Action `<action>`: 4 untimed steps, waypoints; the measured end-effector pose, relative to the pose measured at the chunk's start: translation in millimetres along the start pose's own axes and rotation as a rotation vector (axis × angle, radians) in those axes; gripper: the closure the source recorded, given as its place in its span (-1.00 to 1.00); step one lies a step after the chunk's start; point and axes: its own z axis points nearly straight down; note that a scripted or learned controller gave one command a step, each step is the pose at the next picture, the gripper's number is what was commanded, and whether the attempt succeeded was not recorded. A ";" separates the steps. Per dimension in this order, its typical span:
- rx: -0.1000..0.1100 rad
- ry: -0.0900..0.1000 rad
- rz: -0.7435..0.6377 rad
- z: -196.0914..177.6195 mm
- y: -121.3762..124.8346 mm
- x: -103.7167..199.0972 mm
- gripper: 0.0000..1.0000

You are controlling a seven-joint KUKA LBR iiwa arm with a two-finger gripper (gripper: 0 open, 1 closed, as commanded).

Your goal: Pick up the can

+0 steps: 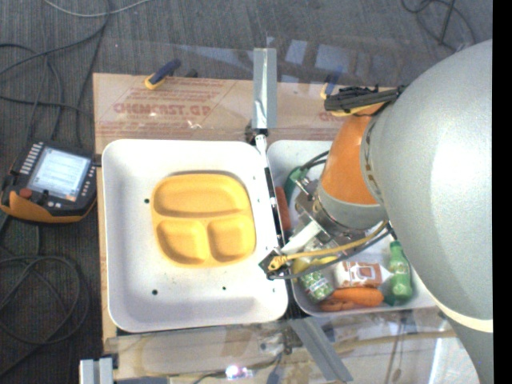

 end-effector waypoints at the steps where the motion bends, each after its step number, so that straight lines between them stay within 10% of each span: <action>1: -0.007 0.009 0.041 -180.3 77.0 -7.3 1.00; 2: -0.006 0.009 0.041 -180.0 76.9 -7.3 -1.00; 3: -0.002 0.007 -0.178 -1.1 21.0 7.6 -1.00; 4: -0.004 0.007 -0.095 6.7 78.7 20.4 -1.00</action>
